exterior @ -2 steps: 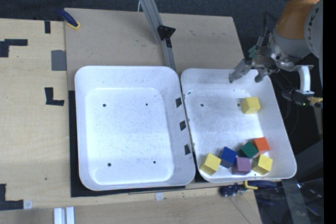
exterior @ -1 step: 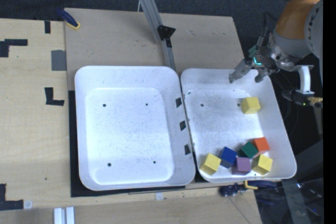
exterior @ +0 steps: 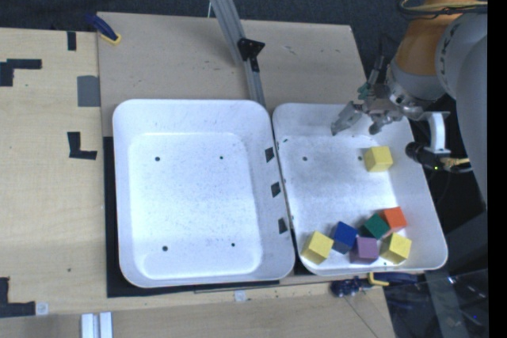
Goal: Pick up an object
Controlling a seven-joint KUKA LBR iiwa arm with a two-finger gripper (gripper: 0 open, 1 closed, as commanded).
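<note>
1. While the arm reaches in from the right, the gripper [exterior: 360, 121] hangs over the far end of the right bin [exterior: 317, 170], its fingers spread apart with nothing between them.
2. No object is lifted. By my reading the pick has not yet begun in earnest; this is the approach or hover stage.
3. Nearest candidate: a lone yellow cube [exterior: 378, 158] resting on the bin floor, near the gripper on the side toward the camera, apart from it, not touching.
4. Other candidates sit clustered at the near end of the same bin: a second yellow cube [exterior: 318, 246], a blue cube [exterior: 344, 235], a purple cube [exterior: 366, 248], a green cube [exterior: 375, 226], an orange cube [exterior: 394, 217] and a third yellow cube [exterior: 398, 247]. They are packed close, several touching; exact contacts are hard to read.
5. The left bin [exterior: 190, 194] shows only its white floor with a few dark dots.
6. Remaining, as I judge it: settle over one cube, descend, close on it, raise it. The lone yellow cube looks the easier target, being free of neighbours; the cluster risks a finger landing on an adjacent block.
7. Height of the gripper above the bin floor cannot be told from this slanted view.
</note>
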